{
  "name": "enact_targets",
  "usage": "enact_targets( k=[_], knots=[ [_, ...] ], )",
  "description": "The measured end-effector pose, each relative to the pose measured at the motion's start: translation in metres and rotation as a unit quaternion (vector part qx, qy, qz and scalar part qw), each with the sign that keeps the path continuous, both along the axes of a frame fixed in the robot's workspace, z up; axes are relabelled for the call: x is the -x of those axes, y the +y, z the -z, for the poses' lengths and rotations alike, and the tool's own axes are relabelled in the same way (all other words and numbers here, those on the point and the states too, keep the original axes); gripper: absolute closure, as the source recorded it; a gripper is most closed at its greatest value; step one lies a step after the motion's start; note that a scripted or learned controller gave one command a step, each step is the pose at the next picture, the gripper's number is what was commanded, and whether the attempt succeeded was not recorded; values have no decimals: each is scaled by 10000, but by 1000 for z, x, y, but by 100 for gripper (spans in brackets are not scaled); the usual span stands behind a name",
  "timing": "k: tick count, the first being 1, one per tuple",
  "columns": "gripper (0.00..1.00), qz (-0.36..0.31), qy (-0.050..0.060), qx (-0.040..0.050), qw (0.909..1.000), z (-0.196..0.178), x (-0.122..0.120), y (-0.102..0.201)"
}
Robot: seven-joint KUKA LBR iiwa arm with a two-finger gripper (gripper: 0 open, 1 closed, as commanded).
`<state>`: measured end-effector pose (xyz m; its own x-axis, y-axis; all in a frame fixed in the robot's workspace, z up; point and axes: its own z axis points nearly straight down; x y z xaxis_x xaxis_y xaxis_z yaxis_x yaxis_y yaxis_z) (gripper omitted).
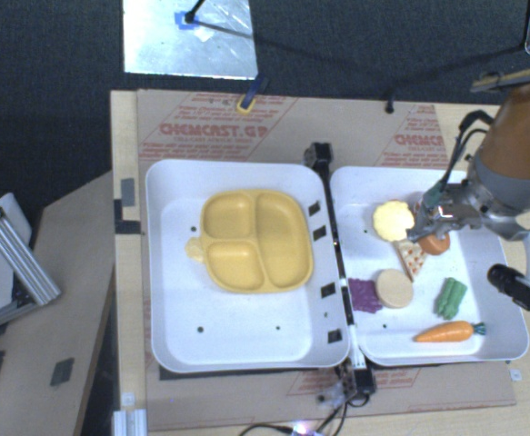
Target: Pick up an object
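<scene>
Carrot (445, 332) sits nearest the camera, lying along the front edge of the right bin (505, 343); just behind it there's a green chunk (450, 297), a tan round disc (395, 289) and a purple bit (365, 294) touching the disc; further back a checkered wedge (412, 260), then a pale yellow round piece (393, 221) and a reddish-orange thing (435, 242) right under the hand (431, 226); left bin (169, 334) just has the yellow divided plate (250, 242) in it; worktop (208, 123) behind is bare board with printing.

The hand is down over the reddish piece, between it and the yellow round one; honestly can't tell if it's spread or pinched from this angle, and I don't see anything clearly between the tips, so I wouldn't call it a hold yet.

My guess on handling: these look like toy food, so light, stiff, a bit slick plastic; nothing fragile; the reddish piece looks small and rounded, so I'd grab it across the middle where it's widest, otherwise it'll probably squirt out sideways toward the wedge.
</scene>
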<state>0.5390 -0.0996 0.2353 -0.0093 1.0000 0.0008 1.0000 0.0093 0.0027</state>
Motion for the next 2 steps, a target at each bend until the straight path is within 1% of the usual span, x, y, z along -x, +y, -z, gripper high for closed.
enact_targets(
  k=[2],
  knots=[
    [100,1,3,-3,10000,3,-30,90]
  ],
)
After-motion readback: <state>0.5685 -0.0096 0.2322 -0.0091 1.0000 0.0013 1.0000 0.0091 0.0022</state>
